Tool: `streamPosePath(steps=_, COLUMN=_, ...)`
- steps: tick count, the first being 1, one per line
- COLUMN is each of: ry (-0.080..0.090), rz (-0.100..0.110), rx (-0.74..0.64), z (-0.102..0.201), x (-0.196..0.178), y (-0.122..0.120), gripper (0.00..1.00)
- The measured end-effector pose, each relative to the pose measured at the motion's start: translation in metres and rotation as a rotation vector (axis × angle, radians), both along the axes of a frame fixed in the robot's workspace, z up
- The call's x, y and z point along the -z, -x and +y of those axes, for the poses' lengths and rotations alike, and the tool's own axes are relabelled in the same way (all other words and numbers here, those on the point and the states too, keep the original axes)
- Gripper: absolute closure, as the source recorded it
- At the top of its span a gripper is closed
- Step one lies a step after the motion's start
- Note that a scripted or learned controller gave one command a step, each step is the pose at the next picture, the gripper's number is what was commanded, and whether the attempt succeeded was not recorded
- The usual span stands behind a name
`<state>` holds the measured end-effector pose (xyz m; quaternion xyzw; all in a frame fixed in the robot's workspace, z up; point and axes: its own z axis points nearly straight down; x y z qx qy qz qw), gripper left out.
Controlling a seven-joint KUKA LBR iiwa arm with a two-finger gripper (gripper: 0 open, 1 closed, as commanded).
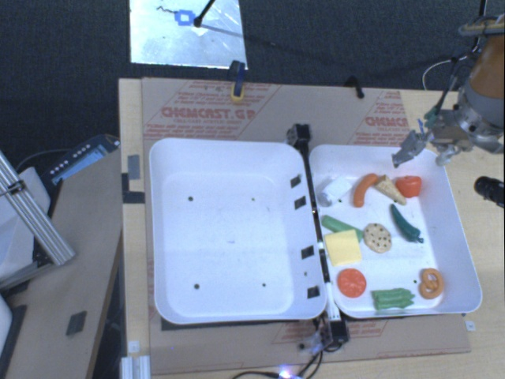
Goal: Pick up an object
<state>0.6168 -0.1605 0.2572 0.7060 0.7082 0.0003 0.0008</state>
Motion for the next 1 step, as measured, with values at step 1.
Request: streamPosePath(steps=1, ry=0.0, rz=-0.004, rx=-0.003, z=0.0001, x=-0.0115, y=-0.001, gripper=1.0)
